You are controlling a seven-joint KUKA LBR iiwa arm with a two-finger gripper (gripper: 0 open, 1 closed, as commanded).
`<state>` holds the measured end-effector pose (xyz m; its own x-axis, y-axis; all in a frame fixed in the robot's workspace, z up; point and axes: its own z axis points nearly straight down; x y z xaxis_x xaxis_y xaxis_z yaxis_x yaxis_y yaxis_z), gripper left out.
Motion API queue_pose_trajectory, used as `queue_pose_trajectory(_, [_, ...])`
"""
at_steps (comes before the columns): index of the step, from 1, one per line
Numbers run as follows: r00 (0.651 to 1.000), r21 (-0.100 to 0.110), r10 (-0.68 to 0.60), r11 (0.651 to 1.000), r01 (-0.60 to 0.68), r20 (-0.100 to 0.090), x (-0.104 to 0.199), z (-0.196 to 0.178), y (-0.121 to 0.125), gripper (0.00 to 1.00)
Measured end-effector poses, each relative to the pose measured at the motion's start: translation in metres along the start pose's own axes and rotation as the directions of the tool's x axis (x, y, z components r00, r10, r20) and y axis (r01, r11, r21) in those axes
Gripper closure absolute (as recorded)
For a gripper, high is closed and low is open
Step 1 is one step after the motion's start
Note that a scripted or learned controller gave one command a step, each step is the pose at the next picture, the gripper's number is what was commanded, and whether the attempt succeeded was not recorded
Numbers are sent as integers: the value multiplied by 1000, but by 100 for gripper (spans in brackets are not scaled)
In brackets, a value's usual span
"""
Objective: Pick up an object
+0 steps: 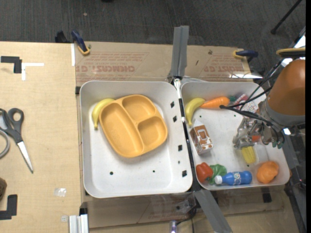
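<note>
Bench surface: pale wood board (36,130) fills the left of the frame. Scissors (17,135) lie on it at the far left edge, grey handles up, blades pointing lower right. Black tape marks (12,62) sit at upper left. Above the bench, dark grey carpet (146,8) runs across the top of the frame.

Brown cardboard (121,62) with reversed red print lies under the upper edges of both bins. A blue clamp (80,41) pins its upper left corner; a second clamp (248,54) sits at upper right.

Left bin (131,178), centre of frame: orange divided plate (133,125) with three compartments, tilted slightly. A banana (99,110) lies against the plate's upper left rim, touching it.

A grey bar (180,52) rises from the seam between the bins toward the top of the frame.

Right bin (221,130): second banana (193,108) at its upper left corner, carrot (216,102) just beside it on the right. A small printed box (201,139) lies below the banana. Along the lower edge, left to right: red and green pepper (210,172), blue-and-white bottle (235,178), orange (267,172). Corn (248,153) lies just above the bottle, right of centre in the bin.

Arm enters from the right edge, orange band (291,89) at upper right. Gripper (245,139) hangs low in the right bin, directly above the corn and close to it or touching. Finger state: cannot tell, the metal parts blur together. No object is visibly between them.
</note>
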<state>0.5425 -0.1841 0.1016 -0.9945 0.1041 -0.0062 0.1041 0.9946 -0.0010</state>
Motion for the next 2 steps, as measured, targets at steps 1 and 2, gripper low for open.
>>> queue_pose_trajectory(1, [1000,0,0,1000,0,0,0,0,0,0])
queue_pose_trajectory(2, [1000,1,-1,1000,1,4,-1,-10,0,100])
